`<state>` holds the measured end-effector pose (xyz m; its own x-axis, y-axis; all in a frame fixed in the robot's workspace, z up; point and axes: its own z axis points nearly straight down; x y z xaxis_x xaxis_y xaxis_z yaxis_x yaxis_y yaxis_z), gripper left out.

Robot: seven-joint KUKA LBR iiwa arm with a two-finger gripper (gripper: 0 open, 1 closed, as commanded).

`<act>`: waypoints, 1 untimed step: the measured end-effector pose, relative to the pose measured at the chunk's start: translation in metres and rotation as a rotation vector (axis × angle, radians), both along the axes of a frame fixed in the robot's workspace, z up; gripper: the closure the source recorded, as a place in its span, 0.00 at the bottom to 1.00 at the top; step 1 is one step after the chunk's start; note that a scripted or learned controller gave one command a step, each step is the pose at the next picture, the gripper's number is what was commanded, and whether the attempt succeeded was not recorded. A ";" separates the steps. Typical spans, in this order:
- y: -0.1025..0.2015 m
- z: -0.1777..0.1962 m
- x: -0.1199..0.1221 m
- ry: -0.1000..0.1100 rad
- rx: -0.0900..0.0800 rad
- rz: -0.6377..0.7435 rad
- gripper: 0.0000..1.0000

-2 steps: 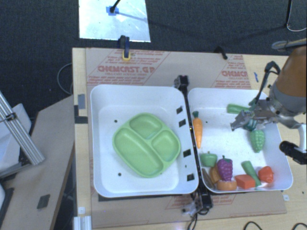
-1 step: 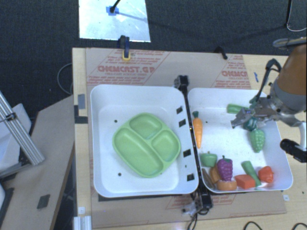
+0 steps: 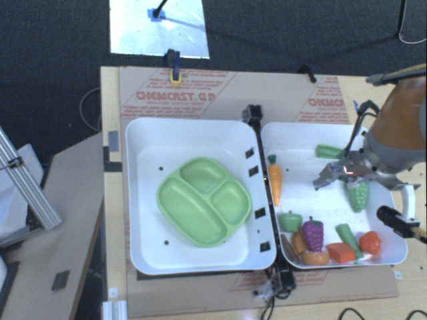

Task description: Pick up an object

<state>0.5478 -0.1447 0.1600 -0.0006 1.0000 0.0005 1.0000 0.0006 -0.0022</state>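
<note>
Arm enters from the right over the right bin (image 3: 293, 139); gripper (image 3: 328, 177) hangs low above that bin's bare floor, near its middle; whether its fingers are spread or closed cannot be told, and nothing is seen between them. Toy food lies in the right bin: carrot (image 3: 274, 179) along the left wall; green corn cob (image 3: 358, 195) just right of the gripper; green pod (image 3: 328, 152) behind it; purple grapes (image 3: 312, 233), green pepper (image 3: 290, 221), tomato (image 3: 370, 243) and an orange-red block (image 3: 341, 252) crowd the near wall. Left bin (image 3: 143, 179) holds a green divided plate (image 3: 204, 201), lying flat.
</note>
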 end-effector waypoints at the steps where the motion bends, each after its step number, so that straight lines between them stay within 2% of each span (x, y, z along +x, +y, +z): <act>1: 0.000 -0.061 0.004 -0.002 0.000 0.000 0.00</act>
